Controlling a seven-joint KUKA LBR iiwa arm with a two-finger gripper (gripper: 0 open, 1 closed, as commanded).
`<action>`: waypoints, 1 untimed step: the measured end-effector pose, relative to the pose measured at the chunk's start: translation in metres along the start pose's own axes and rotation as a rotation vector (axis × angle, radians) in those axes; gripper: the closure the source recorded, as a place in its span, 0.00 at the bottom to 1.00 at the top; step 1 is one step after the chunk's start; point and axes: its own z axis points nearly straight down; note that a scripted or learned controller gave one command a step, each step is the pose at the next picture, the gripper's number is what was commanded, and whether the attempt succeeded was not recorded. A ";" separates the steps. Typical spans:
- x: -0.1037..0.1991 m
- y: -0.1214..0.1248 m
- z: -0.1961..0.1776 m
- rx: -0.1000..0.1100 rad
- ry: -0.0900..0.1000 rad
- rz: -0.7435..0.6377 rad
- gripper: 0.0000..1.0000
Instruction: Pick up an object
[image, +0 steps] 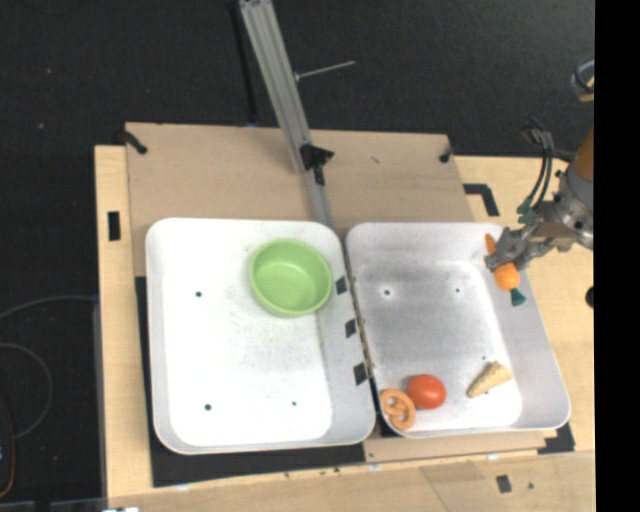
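Observation:
My gripper (512, 256) hangs over the right rim of the right bin (430, 300). It is shut on a small orange carrot (507, 277) with a green tip that points down toward the bin's edge. An orange end of the carrot pokes out above the fingers (500, 256). A red tomato (428, 391), an orange ring-shaped piece (398, 408) and a tan wedge (489, 379) lie along the front of the right bin. A green bowl (291, 278) sits in the left bin (200, 380), near its back right corner.
A grey metal post (285, 90) slants from the top of the view down to the gap between the bins. The bins rest on a tan bench (220, 170), with dark floor around it. Cables hang beside the wrist at the right.

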 end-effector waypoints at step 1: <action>0.052 0.012 0.011 0.004 0.001 -0.003 1.00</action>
